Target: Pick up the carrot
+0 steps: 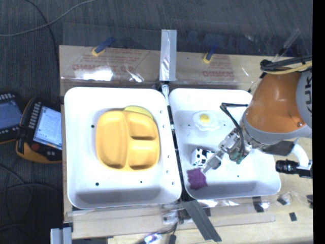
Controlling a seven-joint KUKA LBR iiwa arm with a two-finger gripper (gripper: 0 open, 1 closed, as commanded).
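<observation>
My gripper (209, 164) is low inside the right bin (261, 186), reaching in from the right and pointing down-left. Its tip lies just right of a small black-and-white item (199, 157) and just above a purple lump (197, 178) near the bin's front left corner. It seems to touch or nearly touch both. Nothing shows held at the tip. The wrist's orange band (277, 108) covers the right bin's far right part.
A toy fried egg (205, 119) lies at the back of the right bin. The left bin (81, 184) holds a yellow divided tray (127, 139). A handheld control pendant (38, 131) sits left of the bench.
</observation>
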